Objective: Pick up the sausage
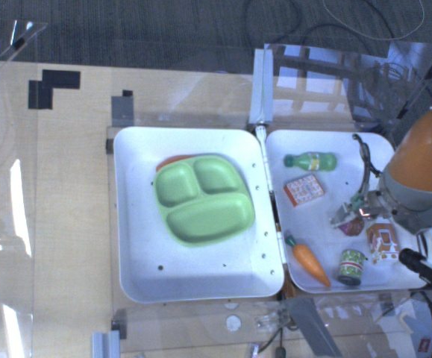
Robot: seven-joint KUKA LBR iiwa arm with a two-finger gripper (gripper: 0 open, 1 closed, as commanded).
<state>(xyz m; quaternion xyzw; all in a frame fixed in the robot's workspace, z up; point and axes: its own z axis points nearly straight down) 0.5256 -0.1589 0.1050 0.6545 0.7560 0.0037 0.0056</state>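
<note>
I see gripper point(352, 216) low over sausage point(351, 226) in right bin point(327, 142), jaw state unclear to me, carrot point(308, 260) and can point(351, 266) near front edge, open floor mid-bin

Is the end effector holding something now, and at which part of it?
Cannot be told. The end effector sits low over a dark reddish item in the right bin; any hold is hidden.
</note>
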